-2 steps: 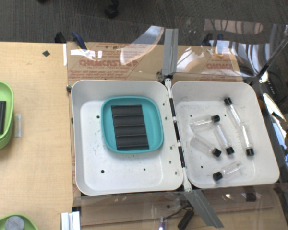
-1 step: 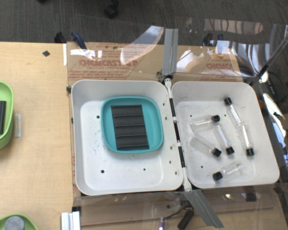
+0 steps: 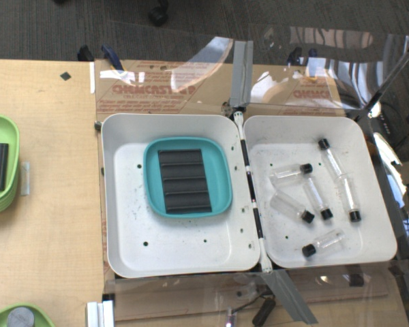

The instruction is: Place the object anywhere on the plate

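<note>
Six clear, black-capped vials (image 3: 315,196) lay scattered in the right bin (image 3: 375,251), none yet on the teal plate (image 3: 221,182) with its dark ribbed insert (image 3: 184,180) in the left bin (image 3: 123,203); the hand's state could not be told.

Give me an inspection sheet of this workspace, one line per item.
Surface: wooden bench bearing two shallow white bins side by side, left bin and right bin.
Job's things: teal plate in the left bin, with a dark ribbed block lying on it; six clear tubes with black caps scattered in the right bin, apart from the plate.
Clutter: green dish at the bench's left edge holding a dark item; green-rimmed round thing at the lower left corner.
Grippers: nothing seen.
Cables: nothing seen.
Surroundings: clear plastic sheeting behind the bins; dark carpet with chair casters beyond.
</note>
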### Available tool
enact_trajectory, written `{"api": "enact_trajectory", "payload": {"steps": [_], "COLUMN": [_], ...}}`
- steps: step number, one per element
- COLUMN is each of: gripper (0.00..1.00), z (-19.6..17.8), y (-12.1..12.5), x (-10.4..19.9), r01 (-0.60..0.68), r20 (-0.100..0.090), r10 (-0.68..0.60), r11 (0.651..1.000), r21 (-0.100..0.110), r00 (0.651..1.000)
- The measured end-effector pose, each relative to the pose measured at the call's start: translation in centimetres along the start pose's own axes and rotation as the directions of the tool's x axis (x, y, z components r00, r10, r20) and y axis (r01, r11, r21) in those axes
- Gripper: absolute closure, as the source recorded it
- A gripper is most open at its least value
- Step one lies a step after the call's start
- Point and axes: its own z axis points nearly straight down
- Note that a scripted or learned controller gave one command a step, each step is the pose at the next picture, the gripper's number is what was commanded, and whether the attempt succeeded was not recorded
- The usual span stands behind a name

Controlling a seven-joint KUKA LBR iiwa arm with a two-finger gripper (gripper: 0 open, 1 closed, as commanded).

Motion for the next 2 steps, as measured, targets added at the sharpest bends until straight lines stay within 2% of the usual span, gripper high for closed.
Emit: {"api": "enact_trajectory", "payload": {"steps": [2], "gripper": [0.0], "z": [-0.14], "y": [0.21], "x": [0.85], "r01": [-0.036], "r20": [-0.004], "r10": [0.036], "r11": [0.999], "r21": [-0.001], "r00": [0.999]}}
